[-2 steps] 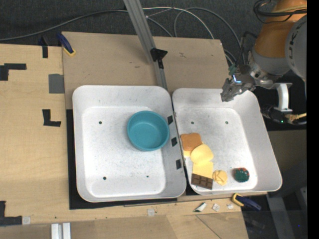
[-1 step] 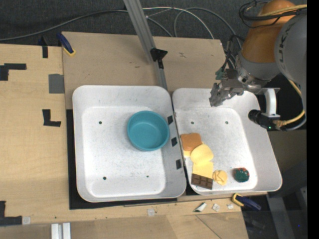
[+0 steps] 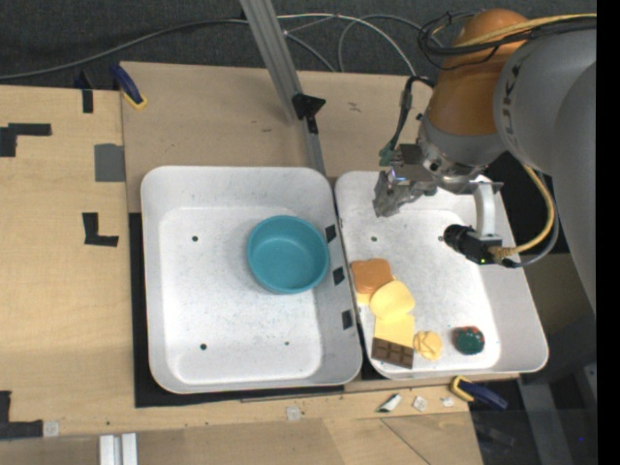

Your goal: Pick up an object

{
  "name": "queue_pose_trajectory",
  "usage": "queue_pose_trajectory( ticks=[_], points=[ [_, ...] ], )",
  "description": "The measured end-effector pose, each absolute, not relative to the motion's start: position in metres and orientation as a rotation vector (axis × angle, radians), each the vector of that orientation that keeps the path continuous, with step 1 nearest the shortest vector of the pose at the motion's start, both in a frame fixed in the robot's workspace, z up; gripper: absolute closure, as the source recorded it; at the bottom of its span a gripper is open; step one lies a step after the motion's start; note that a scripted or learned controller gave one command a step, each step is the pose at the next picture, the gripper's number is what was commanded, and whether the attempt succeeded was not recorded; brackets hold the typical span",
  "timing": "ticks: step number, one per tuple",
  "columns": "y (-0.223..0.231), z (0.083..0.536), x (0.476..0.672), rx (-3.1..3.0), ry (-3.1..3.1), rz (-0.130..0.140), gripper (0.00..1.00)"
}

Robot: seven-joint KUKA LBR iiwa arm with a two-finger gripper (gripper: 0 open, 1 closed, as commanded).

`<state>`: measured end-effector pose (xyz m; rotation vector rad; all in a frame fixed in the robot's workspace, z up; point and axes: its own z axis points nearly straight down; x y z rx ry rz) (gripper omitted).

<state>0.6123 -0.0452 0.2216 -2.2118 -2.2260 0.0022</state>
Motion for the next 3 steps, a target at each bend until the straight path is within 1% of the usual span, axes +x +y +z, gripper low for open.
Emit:
queue_pose_trajectory(
  ticks=[1, 2, 3],
  points=[
    [-0.002, 0.220, 0.592, -2.213, -2.225, 0.003, 1.00],
    [0.050, 0.212, 0.585, -2.212, -2.226, 0.002, 1.00],
    [0.101, 0.225, 0.578, -2.211, -2.229, -0.001, 1.00]
  ],
)
